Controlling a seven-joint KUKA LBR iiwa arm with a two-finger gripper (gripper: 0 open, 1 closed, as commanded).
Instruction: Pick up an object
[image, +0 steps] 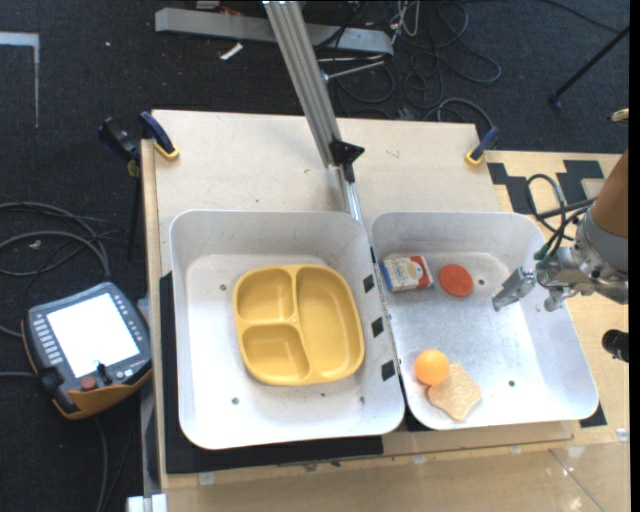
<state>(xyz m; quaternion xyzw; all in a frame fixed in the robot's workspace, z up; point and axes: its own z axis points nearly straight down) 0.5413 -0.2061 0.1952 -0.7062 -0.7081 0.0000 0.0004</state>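
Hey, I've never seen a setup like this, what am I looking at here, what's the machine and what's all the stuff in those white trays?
One camera looks down at a slant on a wooden bench with two shallow white bins. The grey robot arm reaching in from the right ends in a two-finger hand, hovering at the right bin's edge with nothing between its fingers. The left bin holds a yellow divided plate. The right bin holds a small carton, a red disc, an orange ball and a tan bread-like piece touching it. Its job is picking one up.
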